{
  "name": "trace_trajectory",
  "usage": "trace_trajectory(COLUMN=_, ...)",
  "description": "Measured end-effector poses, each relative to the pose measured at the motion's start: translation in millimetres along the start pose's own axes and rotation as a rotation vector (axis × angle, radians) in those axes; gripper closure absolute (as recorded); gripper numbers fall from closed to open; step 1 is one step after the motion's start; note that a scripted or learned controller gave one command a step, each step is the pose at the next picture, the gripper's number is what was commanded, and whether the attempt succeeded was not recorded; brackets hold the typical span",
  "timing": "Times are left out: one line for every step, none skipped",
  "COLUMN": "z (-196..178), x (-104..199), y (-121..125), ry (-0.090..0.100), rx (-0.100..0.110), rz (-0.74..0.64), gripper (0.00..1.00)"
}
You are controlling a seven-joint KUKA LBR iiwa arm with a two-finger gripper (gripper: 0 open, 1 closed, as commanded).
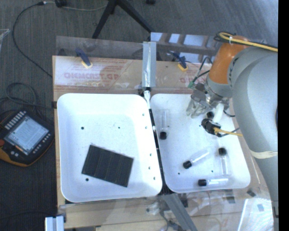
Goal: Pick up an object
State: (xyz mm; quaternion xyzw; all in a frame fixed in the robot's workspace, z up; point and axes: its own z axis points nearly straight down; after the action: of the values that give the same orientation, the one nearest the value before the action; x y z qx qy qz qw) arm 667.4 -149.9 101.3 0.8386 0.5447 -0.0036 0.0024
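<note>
A black and orange handheld control pendant with a lit screen (23, 137) lies on the dark carpet (27, 49) off the bench's left edge, its black cable (20, 47) looping away toward the top. Two blue spring clamps (83, 57) (179, 59) grip the bench's far edge, one near the left corner and one right of the middle. An upright grey metal post (149, 67) stands between them. Black tripod legs (118, 13) spread on the floor beyond the bench.

Grey arm (257, 90) reaches in from right (orange band above wrist), claw (195, 110) pointing down, nothing betw. fingers.
</note>
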Motion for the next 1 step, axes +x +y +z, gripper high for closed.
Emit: trace_trajectory(z=9.8, x=7.0, y=0.9, ry=0.01, rx=-0.002, rz=0.503, gripper=1.0)
